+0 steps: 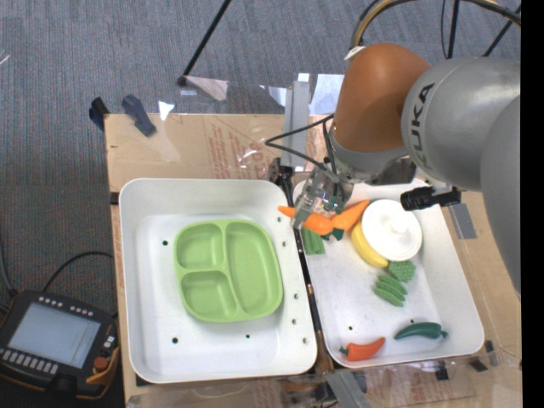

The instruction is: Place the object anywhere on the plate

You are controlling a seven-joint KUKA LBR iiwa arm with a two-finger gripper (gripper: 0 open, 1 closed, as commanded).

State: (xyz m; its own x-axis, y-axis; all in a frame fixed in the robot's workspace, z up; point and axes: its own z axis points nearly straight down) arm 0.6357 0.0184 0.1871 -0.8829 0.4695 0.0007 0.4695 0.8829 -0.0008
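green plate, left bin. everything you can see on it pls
The green plate is a light-green tray with rounded corners, and it looks like matte plastic. Raised ridges split it into three compartments: two smaller ones stacked on the left side and one long one on the right. All three compartments look bare. It lies flat, slightly rotated, roughly mid-floor in the left bin, resting only on the white bin floor. The gripper is off to its right, above the seam between the bins, not touching it.
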